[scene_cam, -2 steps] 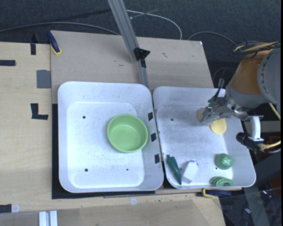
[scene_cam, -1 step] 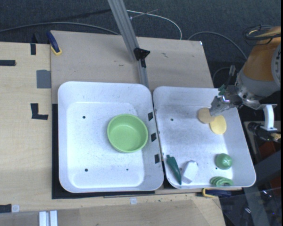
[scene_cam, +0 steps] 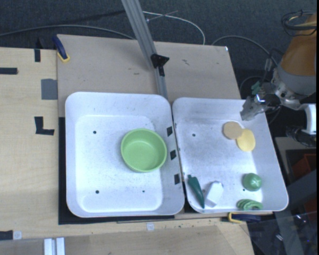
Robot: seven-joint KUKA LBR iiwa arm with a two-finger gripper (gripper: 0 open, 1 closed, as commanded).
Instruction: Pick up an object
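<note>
We can't tell the gripper (scene_cam: 251,109) state, too blurry; it hovers at the right bin's (scene_cam: 202,158) 1 o'clock rim, nothing visibly held.

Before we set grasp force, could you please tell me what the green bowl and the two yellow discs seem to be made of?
The green bowl looks like moulded plastic: uniform colour, smooth matte walls, a soft sheen at the rim. The two yellow discs look like flat plastic or foam toy pieces, with even matte colour; the view is too coarse to settle which.
</note>
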